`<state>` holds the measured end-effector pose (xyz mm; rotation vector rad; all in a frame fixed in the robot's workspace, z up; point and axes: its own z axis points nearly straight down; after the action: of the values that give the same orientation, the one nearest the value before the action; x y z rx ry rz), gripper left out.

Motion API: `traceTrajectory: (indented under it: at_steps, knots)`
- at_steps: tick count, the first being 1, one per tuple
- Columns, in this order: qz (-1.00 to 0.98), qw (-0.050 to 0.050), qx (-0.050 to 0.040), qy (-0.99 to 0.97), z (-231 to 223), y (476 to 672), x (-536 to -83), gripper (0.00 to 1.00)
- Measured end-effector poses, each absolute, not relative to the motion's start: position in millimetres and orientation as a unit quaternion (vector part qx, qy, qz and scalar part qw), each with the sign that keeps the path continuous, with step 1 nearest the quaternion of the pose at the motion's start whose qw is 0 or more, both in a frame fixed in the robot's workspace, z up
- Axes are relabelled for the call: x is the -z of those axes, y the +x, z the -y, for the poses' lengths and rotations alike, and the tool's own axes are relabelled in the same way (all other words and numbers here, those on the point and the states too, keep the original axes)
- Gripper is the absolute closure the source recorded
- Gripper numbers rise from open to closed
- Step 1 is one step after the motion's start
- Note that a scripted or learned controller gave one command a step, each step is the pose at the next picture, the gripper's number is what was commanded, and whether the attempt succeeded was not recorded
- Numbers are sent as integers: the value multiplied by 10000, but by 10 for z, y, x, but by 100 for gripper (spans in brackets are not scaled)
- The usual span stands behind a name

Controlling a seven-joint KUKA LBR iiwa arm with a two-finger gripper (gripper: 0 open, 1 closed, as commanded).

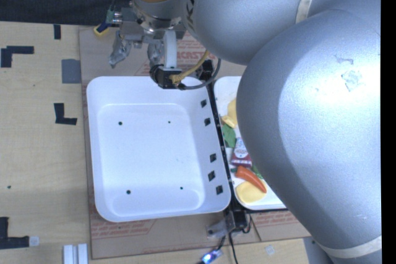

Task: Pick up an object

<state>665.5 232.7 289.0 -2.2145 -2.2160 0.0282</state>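
Note:
My gripper (140, 57) hangs above the far rim of the left white bin (99, 133), under the orange band of the wrist. Its two fingers stand spread apart, open, and I see nothing between them. A black fitting with a yellow cable (170, 77) hangs just right of the fingers. In the right bin (224, 85), a strip of objects shows beside the arm: a pale yellow piece (231, 113), a green piece (229, 136), a small printed packet (240, 154), an orange-red object (251, 180) and a yellow one (250, 195). The arm hides most of that bin.
The big grey arm (309, 102) covers the right half of the view. A black divider with clips (213, 139) runs between the bins. Cardboard (93, 59) lies under the bins; black tape marks (62, 114) dot the wooden bench at left.

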Motion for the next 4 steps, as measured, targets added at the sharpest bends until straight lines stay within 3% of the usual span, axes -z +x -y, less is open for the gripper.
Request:
traceTrajectory:
  at_steps: [1, 2, 3, 4]
  knots:
    - [7083, -29, 59, -7059, -2339, 6686, -4234, 100]
    - [7084, -31, 59, -7058, -2338, 6673, -5428, 100]
    - [7067, 32, -72, -7075, -2048, 6675, -4001, 100]
    - [7080, 48, -90, -7062, -2337, 6619, -2453, 100]
